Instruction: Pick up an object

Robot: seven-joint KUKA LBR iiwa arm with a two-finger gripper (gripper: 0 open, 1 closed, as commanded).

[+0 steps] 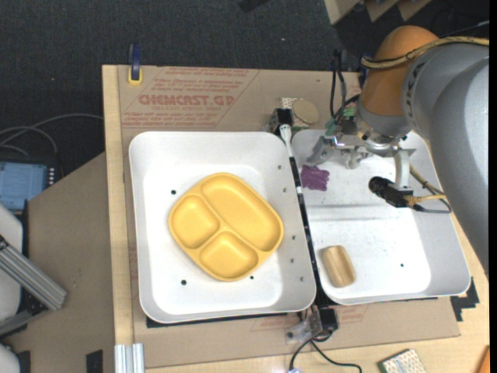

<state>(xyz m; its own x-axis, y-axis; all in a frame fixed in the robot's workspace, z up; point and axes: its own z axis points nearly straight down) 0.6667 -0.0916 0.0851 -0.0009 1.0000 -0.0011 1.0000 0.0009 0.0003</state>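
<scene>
Two shallow white bins sit side by side on a cardboard-covered table (194, 92) w/ red print near its far edge. The left bin (147, 208) holds a yellow divided plate (225, 225) w/ three compartments, lying flat approx. in the bin's middle, clear of the walls. The right bin (388, 247) holds two loose items: a small purple object (315, 178) at the far-left part of the bin, just beside the shared wall btwn the bins, and a tan cylinder-like block (338, 265) lying on its side near the front-left corner, well apart from the purple one. The arm comes in from the right, its grey body covering the bin's far-right corner, orange band (396, 64) above the wrist. The gripper (344, 151) hangs over the far end of the right bin, near the purple object and slightly right of it; metal parts below the wrist are in view but the fingers' state can't be told from this angle, and nothing is seen btwn them. A black part (390, 191) w/ cabling sticks out below the wrist over the bin floor. Off the table, a blue box (23, 185) sits at the left edge, and a small blue clip (135, 67) sits at the cardboard's far-left corner.
</scene>
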